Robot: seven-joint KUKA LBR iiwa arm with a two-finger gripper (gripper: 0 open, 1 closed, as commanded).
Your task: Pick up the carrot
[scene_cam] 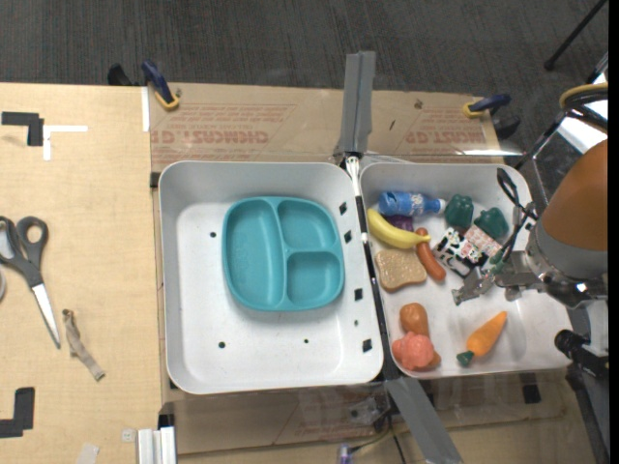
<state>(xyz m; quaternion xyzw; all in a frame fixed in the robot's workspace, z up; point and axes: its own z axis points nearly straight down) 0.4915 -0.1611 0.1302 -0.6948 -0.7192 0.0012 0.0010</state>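
carrot (486, 335) in right bin, just below gripper (471, 289)

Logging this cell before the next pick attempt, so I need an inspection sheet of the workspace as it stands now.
Surface: two white bins side by side; left bin holds a teal divided plate.
Job's things: carrot lies free in the right bin, near its front right, tilted, green end toward the front.
Clutter: banana, blue bottle, bread slice, pink toy, cow-patterned toy, green pieces.
Grippers: pincer hovers above and behind the carrot, not on it.
Cables: dark cables by the arm.
Surroundings: scissors on the wooden bench to the left; clamps on cardboard.
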